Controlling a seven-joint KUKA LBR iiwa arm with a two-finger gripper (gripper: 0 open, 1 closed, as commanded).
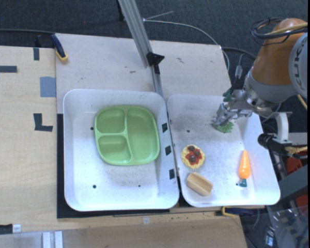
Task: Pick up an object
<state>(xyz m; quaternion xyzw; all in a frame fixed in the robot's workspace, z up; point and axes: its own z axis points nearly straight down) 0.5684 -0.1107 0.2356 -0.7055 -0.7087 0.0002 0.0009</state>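
The gripper (225, 119) is lowered into the far part of the right bin (258, 192), directly over a small green object (225, 126) that appears to be the pick target. Whether the object is actually gripped cannot be told; it is seen just beneath and against the tool tip. For the step to be done well, the descent would best be finished squarely over the green piece, and contact confirmed before any lift is begun.

Little room is left beyond the gripper, where the bin's far wall lies near. More open floor is found on its near side, toward the small tart (192, 156), the bread roll (199, 184) and the orange carrot (244, 164), all well apart from it. The green divided plate (127, 135) is kept in the other bin, clear of the path.
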